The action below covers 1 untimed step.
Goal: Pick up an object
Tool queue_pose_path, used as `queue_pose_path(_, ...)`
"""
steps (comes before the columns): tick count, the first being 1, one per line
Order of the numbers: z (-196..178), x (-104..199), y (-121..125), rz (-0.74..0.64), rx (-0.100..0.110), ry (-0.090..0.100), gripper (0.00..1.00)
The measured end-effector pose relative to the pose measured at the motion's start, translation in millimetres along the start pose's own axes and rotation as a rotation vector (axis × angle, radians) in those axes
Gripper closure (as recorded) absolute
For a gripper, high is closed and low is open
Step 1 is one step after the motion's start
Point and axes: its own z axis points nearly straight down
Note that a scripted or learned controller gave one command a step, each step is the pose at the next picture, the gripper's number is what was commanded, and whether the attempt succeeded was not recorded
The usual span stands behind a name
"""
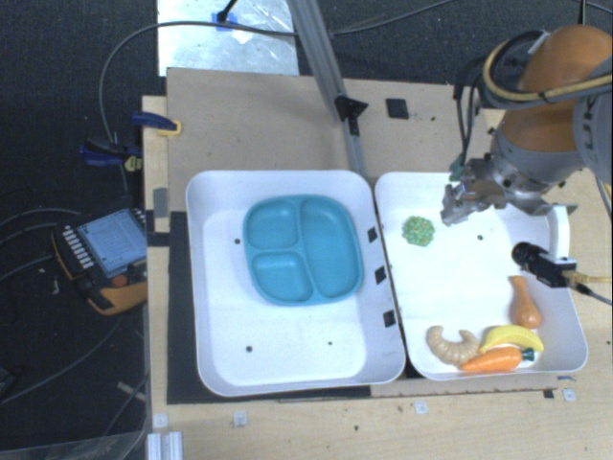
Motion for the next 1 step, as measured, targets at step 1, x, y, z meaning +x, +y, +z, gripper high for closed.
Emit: queue_pose_path(1,10.8,48.0,-6.0,0.0,0.0,0.0,1.0)
